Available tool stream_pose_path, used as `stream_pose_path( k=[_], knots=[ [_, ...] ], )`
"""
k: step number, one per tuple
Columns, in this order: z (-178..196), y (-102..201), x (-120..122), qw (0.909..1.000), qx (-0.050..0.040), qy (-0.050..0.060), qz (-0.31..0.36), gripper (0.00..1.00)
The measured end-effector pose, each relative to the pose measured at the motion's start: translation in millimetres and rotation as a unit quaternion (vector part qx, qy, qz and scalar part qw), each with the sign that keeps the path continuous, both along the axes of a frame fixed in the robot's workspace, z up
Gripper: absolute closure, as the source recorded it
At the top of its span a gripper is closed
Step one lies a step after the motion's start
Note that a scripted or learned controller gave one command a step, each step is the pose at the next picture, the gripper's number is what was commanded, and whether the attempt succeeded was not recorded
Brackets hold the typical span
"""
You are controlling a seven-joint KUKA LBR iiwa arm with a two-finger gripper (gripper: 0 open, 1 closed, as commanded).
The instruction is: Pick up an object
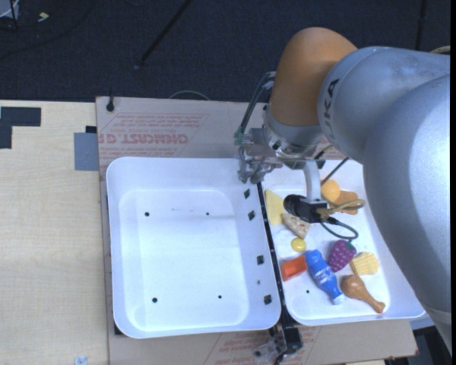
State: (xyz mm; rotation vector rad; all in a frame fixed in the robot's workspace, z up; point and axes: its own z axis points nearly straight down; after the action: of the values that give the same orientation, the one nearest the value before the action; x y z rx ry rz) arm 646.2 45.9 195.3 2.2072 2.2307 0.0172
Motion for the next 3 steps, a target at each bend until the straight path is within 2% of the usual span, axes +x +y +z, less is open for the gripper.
stream_pose_path(
  k=[1,2,3],
  knots=[
    [122.2,-37.5,-0.4,1.0,-0.0029,-0.001,-0.006,1.0],
    [89.7,-109.7,-8.1,0.9999,-0.004,0.007,-0.009,1.0],
    [10.5,-91.7,-4.1,0.9999,-0.0022,0.01,-0.005,1.0]
  ],
)
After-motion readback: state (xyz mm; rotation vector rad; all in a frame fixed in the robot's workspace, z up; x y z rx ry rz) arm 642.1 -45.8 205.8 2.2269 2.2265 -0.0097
